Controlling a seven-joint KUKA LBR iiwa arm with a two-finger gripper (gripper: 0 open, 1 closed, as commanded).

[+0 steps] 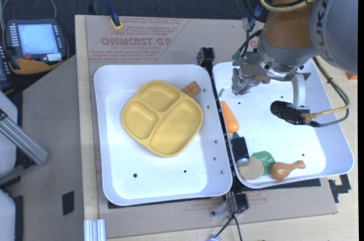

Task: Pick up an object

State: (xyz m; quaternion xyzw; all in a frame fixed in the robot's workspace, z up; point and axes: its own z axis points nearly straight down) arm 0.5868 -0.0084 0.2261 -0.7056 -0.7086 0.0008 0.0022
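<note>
Right white bin [333, 120] has the gripper [243, 85] hovering above the carrot [229, 116], jaws unclear; next it must drop and grab.

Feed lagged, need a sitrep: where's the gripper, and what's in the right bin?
Gripper low over right bin's upper left, nothing seen in it. Carrot just below it, against the left wall. Drumstick, green piece at the near edge.

Plenty of bare floor mid right bin [318, 137]. Crowded along its left wall and near corner: carrot [229, 116], black block [239, 148], drumstick [286, 167].
</note>
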